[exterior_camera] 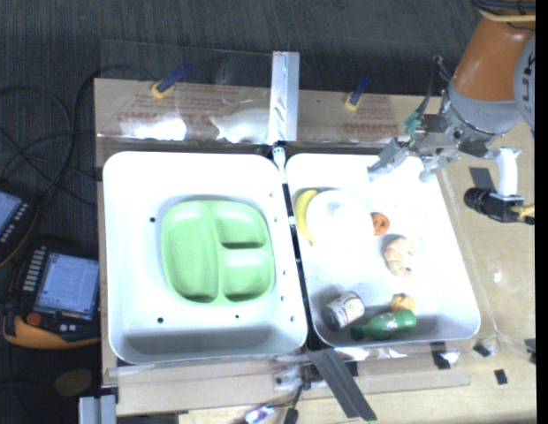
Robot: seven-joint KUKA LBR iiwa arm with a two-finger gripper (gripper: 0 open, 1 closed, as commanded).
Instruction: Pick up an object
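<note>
The grey two-finger gripper (407,155), apparently spread and holding nothing, hovers above the right shallow white bin (451,263), awaiting descent onto the small orange ball (379,223).

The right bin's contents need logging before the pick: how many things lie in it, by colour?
Yellow: 1, the banana
White: 1, the round lid
Orange: 1, the small ball
Beige: 1, the lumpy piece
Green: 1, the bottle
Red and white: 1, the can
Tan: 1, the small piece
Total: 7
</note>
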